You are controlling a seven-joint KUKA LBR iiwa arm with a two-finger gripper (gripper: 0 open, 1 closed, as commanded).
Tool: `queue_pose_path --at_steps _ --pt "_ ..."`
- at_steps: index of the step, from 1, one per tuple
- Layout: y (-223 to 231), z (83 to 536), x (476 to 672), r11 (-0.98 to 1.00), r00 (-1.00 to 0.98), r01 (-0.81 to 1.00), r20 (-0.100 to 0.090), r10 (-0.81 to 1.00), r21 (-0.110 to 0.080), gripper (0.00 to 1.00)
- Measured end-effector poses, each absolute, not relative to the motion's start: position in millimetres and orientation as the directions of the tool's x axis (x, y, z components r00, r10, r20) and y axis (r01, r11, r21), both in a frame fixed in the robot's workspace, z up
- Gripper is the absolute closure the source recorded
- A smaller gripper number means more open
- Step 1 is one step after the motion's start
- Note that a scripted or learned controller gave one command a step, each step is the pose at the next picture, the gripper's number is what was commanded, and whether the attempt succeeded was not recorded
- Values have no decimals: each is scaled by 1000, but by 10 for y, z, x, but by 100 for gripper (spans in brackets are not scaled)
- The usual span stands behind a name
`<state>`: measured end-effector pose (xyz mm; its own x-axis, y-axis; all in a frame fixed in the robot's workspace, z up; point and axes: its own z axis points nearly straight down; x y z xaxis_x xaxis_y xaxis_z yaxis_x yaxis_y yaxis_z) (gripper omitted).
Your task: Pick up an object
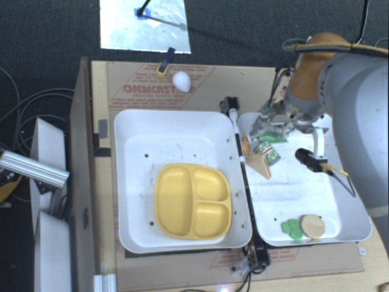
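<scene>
the arm (340, 84) reaches in from the right and bends down over the far left corner of the right bin (340, 224). the tool (271, 125) hangs low there, just above a small heap of things, so i judge it is placed for a grab in this corner. whether the tool is apart or together, i cannot tell, because the wrist covers it.

the things to pick lie in the right bin. under the tool is a green and white packet (267, 146), crumpled and soft looking, and touching it a tan wedge (259, 163) that leans toward the bin wall. to the right lies a black handled utensil (316, 162) with a thin end, well apart from the heap. near the front wall are a round tan disc (313, 226) and a green piece (292, 229), touching each other.

the left bin (130, 163) carries a yellow divided plate (193, 200), flat on the bottom. on the counter (200, 84) behind the bins rests a white ball (181, 81).
</scene>
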<state>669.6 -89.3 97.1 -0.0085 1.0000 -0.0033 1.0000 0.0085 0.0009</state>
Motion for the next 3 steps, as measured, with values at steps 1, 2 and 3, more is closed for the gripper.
queue_pose_path --at_steps 1,2,3 --pt "-1300 871 6290 -3 3 1000 0 1000 6 0" --pt "-854 853 6581 8 -8 1000 1 1000 5 0" --pt "-992 841 5981 -1 1 1000 0 1000 -4 0"
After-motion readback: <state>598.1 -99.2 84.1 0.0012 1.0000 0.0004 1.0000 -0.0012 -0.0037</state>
